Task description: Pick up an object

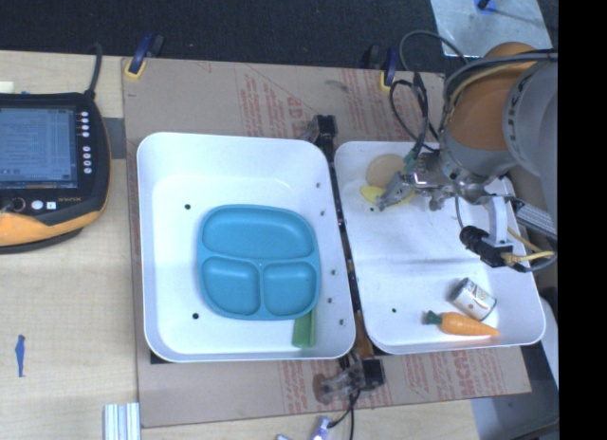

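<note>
- Gripper [403,192] low in right bin's [398,329] far corner, over yellow item [372,193]; opening, hold: cannot tell.
- Carrot [463,326], small can [473,298] near front, apart, untouched.

The gripper [396,193] is partly masked by its own wrist hardware, and the state of its fingers cannot be made out. A yellow item [372,193] and a tan round object [383,171], just beside the gripper, are partly covered by it and cannot be identified. The green object [303,331], well away from the gripper, is half hidden under the blue tray [258,260].
</note>
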Motion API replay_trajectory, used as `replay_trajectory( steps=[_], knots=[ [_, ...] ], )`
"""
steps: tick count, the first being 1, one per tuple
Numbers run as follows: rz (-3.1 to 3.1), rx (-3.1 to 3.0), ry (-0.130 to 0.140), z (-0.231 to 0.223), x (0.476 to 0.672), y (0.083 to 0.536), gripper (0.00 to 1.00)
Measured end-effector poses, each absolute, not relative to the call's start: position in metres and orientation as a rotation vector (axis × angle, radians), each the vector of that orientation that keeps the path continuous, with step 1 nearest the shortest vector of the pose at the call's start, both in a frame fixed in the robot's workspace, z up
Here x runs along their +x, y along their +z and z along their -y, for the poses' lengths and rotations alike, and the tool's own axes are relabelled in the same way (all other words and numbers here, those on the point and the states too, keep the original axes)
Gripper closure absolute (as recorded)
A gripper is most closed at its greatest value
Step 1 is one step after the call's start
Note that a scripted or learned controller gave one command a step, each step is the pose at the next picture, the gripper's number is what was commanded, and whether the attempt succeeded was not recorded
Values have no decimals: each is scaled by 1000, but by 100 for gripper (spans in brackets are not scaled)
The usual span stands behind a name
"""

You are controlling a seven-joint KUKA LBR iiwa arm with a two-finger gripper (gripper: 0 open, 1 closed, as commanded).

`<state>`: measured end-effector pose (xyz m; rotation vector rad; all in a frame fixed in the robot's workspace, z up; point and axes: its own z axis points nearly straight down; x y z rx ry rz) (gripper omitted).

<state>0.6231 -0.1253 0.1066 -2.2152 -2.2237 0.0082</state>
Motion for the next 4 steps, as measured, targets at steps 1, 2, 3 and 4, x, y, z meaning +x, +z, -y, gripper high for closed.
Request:
replay_trajectory(
  steps=[1,2,3,4],
  knots=[
    [2206,-2209,23,122,651,89,0],
    [2204,-2204,19,155,652,88,0],
    [2207,-2199,11,195,653,89,0],
    [2224,-2213,5,128,656,123,0]
  ],
)
